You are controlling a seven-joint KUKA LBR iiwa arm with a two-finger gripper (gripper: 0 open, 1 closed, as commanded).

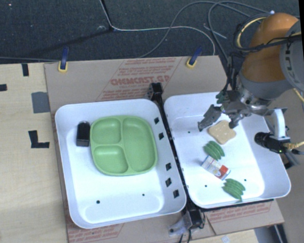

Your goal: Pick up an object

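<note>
gripper (220,120): fingers spread apart, holding nothing | target: tan block (222,133) sits just below-left of the tips in right bin (257,188) | looks like a short drop

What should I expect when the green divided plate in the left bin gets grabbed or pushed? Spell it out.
The green divided plate looks like moulded plastic, so probably stiff and light. It lies flat and low in the left bin, so it should slide rather than tip or roll. Its smooth, shallow rim may slip from a two-finger pinch.
</note>
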